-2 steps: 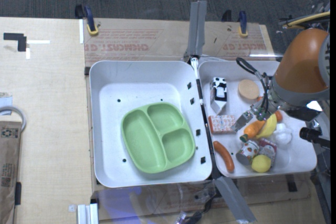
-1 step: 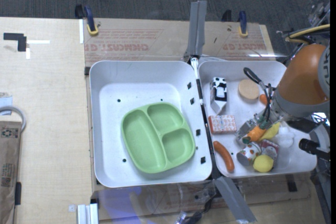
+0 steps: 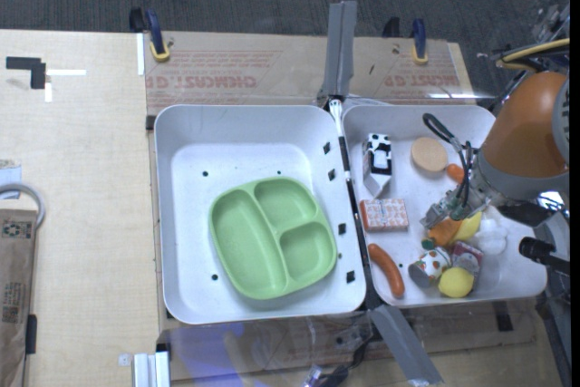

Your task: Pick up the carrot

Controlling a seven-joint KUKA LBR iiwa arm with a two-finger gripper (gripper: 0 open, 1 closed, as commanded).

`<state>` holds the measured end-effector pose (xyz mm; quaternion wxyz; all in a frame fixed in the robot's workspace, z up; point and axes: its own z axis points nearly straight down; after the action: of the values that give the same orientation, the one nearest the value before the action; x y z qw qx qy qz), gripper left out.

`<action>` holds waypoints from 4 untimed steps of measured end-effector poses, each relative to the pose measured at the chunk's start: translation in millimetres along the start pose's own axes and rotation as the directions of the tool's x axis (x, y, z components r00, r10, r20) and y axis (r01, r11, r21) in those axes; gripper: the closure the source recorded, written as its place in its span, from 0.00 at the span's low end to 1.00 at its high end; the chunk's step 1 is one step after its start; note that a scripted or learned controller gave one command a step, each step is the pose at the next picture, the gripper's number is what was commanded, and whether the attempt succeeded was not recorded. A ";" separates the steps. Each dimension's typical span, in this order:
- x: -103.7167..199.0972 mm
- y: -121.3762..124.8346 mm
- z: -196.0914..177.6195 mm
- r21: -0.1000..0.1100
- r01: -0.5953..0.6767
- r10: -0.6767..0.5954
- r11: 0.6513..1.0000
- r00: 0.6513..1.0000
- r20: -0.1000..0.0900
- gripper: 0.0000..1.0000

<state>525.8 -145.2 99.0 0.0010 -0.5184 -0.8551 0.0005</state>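
The carrot point(image 3: 442, 234) shows as a small orange shape in the right bin point(image 3: 399, 127), near its right side, partly covered by the arm's tool. My gripper point(image 3: 442, 216) is low in that bin, directly over the carrot's upper end and touching or nearly touching it. The grey arm with its orange band point(image 3: 535, 127) comes in from the right and hides the bin's right wall. Whether the carrot sits inside the gripper is not visible.
Around the carrot lie a yellow lemon point(image 3: 456, 282), a round red-and-white item point(image 3: 432, 264), a yellow piece point(image 3: 468, 225), a red sausage point(image 3: 387, 270), a pink box point(image 3: 384, 214), a tan disc point(image 3: 430, 154) and a black-and-white item point(image 3: 379, 156). The left bin point(image 3: 181, 195) holds a green divided plate point(image 3: 274, 237).
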 end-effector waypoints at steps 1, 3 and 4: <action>27.5 18.7 -91.6 -0.002 -0.279 0.279 0.960 0.960 0.002 1.00; 10.7 33.0 2.4 -0.010 -0.269 0.269 0.963 0.963 0.006 0.00; 11.3 34.1 -6.5 -0.010 -0.266 0.266 0.964 0.964 0.004 1.00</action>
<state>550.8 -119.4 105.5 -0.0037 -0.6286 -0.7777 -0.0021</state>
